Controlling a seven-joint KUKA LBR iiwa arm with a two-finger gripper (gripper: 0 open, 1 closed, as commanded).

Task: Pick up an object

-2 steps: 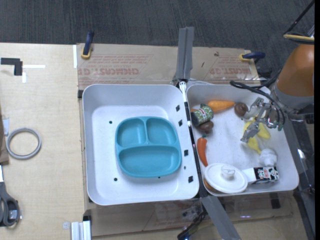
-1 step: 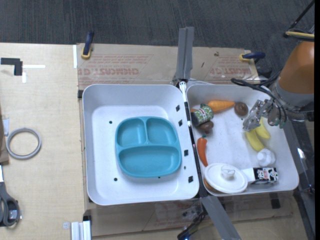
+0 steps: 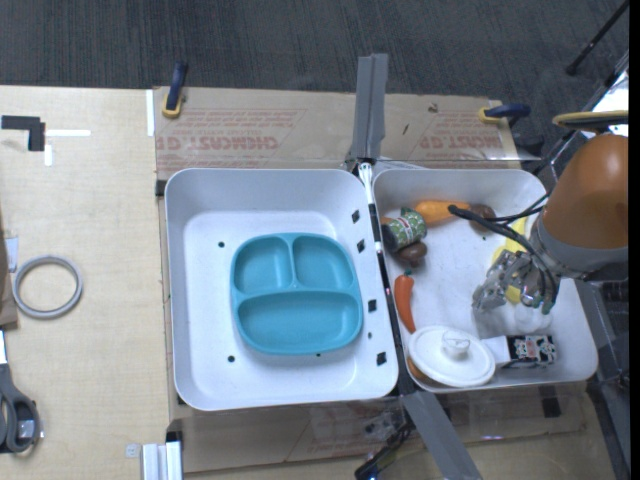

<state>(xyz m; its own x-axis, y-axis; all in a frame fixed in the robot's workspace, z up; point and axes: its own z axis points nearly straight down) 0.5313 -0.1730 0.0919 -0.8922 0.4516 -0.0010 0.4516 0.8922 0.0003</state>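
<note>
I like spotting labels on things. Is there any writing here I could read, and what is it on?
Red print on the cardboard sheet behind the bins: shows upside down and blurred, not surely readable.
Label on the small green can: too small to read.
Small black-and-white card: too blurred to read.

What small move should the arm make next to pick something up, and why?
Probably a short straight descent. The gripper hangs low in the right bin, over something yellow that it partly hides. The carrot and the white lid lie farther off, to the view's left.

A tape ring point(image 3: 45, 286) and scissors point(image 3: 17, 420) lie on the bench point(image 3: 80, 208).
</note>
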